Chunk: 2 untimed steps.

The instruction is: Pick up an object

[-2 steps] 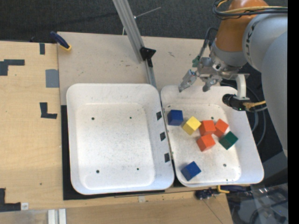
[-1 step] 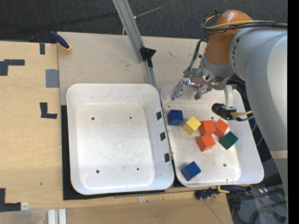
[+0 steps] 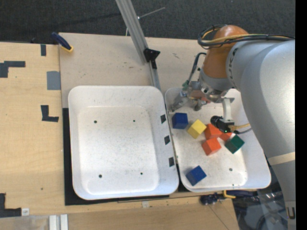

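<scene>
Nearest the camera, at the front of the right shallow white plastic bin [image 3: 254, 178], a dark blue cube [image 3: 195, 175] lies on its own, well apart from the other blocks. Farther back, in the middle of that bin, sits a loose cluster: an orange-red cube [image 3: 211, 146] in front, a dark green cube [image 3: 234, 143] just beside it on the right, and a second orange-red block [image 3: 212, 131] right behind the first, apparently touching it. A yellow cube [image 3: 196, 128] lies just left of that second orange block, tilted on the bin floor, and a blue cube [image 3: 180, 120] rests near the bin's left wall, close to the yellow one but apart from it.

Beyond the blocks, over the back part of the right bin, hangs the two-finger gripper [image 3: 194, 98] at the end of the grey arm with its orange band [image 3: 218, 56]. The metal parts of the hand are small and cluttered against the wrist, so I cannot tell how wide it stands, nor whether anything is in it. It is behind the blue cube and the yellow cube, near them but not visibly touching either. A black part with cables [image 3: 221, 123] hangs from the wrist beside the orange blocks.

To the left, the other shallow white plastic bin [image 3: 76, 99] lies side by side with the first, their rims meeting. Farther back, a slanted grey metal pole [image 3: 132, 20] rises from a black bracket [image 3: 151, 55] on the pale wooden bench [image 3: 29, 143], and a small blue and yellow tool [image 3: 62, 41] lies at the bench's far left edge.
</scene>
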Each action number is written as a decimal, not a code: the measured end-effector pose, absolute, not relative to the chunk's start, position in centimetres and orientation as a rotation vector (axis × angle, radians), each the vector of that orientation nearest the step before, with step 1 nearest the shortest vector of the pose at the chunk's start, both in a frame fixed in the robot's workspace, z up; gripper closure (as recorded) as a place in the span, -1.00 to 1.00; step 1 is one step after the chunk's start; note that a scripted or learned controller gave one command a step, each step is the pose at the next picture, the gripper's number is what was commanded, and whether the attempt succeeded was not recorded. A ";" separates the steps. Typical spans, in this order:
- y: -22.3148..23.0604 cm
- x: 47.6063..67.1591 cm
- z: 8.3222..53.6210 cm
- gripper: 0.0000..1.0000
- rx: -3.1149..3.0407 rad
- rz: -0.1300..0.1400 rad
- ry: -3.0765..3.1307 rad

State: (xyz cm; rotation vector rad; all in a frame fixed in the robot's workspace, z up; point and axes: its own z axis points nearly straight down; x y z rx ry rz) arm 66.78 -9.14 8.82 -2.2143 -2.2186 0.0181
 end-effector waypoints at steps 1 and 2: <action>-9.0 66.9 10.1 1.00 -2.215 0.013 -2.221; -9.9 66.8 15.3 1.00 -2.223 -0.004 -2.226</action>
